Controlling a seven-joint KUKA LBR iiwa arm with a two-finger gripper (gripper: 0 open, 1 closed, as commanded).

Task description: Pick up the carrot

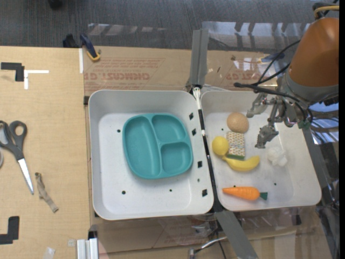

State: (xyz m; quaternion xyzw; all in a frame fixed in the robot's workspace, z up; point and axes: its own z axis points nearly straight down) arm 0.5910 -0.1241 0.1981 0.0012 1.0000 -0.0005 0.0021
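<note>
Well below the hand [266, 136], the carrot [243, 193] lies.

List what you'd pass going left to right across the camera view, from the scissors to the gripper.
Scissors → teal divided plate → lemon → carrot → gripper.

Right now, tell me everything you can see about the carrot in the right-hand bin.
The carrot is a small orange piece, smooth like a plastic toy, with a stubby green top at its right end. It lies flat, pointing left, on the white floor of the right bin, near the front wall. Nothing touches it: the banana lies apart behind it, and the gripper hangs farther back, above the bin.
</note>
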